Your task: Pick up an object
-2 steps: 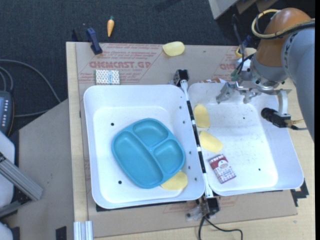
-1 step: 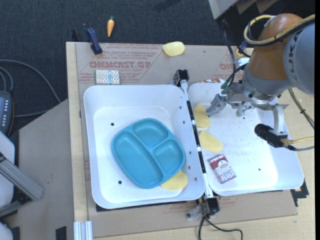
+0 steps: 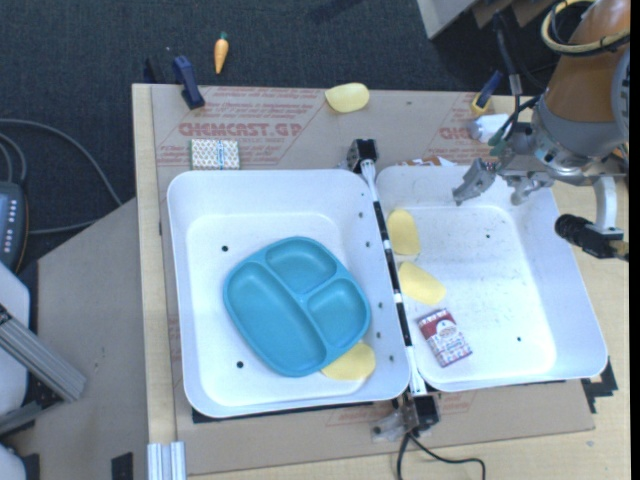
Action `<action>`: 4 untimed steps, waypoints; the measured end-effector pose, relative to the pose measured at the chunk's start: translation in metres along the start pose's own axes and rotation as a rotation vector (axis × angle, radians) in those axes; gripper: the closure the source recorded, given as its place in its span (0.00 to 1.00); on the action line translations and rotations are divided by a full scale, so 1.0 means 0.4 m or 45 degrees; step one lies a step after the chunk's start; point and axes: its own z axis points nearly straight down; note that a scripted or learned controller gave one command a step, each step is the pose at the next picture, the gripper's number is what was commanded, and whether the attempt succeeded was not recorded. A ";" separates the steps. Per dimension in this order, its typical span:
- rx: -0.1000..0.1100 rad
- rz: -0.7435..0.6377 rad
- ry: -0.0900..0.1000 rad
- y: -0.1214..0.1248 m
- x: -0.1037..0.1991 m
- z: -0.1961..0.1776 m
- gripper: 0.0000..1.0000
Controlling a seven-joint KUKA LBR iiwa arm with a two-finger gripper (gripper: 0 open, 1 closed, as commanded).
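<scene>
A robot's hand (image 3: 497,181), fingers spread with nothing between them, hovers over the far edge of the right bin (image 3: 560,358). Candidate objects, two yellow pieces (image 3: 403,232) and a small red packet (image 3: 443,337), lie well apart from it. The yellow pieces hug the bin's left wall, where a descending finger could strike the rim and miss.

The brown board (image 3: 250,128) under the bins reads "CHEMCAST GP".
</scene>
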 end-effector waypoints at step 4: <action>0.003 -0.001 0.002 -0.031 0.098 0.300 0.00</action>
